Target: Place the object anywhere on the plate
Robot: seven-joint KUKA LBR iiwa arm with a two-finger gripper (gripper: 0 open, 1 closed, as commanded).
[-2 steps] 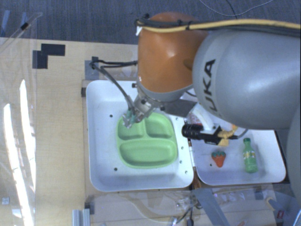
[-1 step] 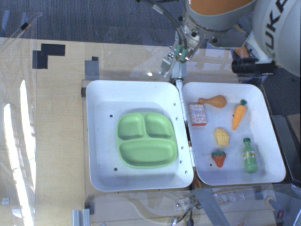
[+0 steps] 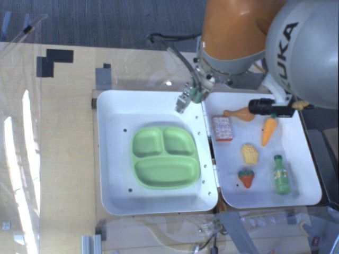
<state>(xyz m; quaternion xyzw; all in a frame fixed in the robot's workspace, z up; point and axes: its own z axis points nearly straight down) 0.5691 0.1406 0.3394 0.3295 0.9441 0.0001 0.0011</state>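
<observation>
Green three-compartment plastic plate point(image 3: 164, 157) is lying bare; nothing placed yet, gripper point(image 3: 185, 100) hovering, its state unclear.

A single fixed camera watches me from above, tilted so it looks down at a slant across the pale wooden worktop point(image 3: 58, 157). It takes in both shallow white plastic bins point(image 3: 111, 157) side by side, and my grey and orange arm point(image 3: 249, 25) looms close at its upper right.
</observation>
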